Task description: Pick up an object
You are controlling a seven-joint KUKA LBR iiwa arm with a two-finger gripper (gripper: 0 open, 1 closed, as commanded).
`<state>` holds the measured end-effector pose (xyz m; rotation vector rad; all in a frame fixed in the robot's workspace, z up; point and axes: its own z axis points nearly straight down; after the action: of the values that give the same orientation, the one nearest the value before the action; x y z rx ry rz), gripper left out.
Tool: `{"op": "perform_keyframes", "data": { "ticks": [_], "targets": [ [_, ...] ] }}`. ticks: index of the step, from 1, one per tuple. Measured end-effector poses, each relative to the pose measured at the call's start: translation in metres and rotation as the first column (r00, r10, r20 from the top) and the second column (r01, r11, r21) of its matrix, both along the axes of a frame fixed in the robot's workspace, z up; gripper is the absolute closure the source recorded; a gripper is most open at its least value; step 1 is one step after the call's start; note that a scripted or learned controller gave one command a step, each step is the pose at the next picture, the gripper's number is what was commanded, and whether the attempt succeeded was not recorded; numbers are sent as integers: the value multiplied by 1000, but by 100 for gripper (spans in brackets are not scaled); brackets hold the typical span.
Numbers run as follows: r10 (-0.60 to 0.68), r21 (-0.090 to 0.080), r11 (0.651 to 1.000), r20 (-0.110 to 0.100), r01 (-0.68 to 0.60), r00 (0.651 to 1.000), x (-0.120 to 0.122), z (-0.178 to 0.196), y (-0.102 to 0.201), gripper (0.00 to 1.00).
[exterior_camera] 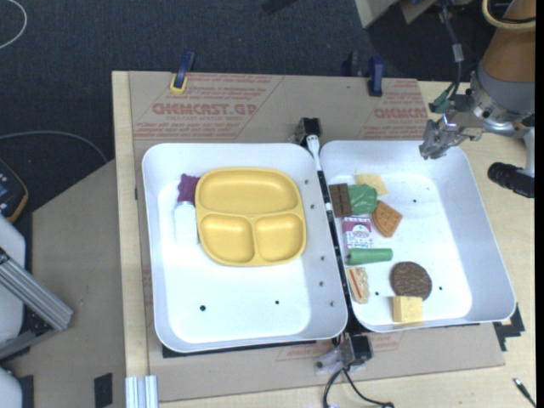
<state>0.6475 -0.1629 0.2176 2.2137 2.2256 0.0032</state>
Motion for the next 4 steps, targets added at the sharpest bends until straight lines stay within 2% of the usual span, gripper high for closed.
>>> {"op": "perform_keyframes", "data": {
  "ticks": [1,2,4],
  "targets": [
    [-1,2,1000,-5,1,1000,1,-3,49,100],
    [-2,0,1000,2,2,1000,9,18,79,100],
    [-6,0,1000,-7,6,1000,2,1,77,100]
  ]
}}
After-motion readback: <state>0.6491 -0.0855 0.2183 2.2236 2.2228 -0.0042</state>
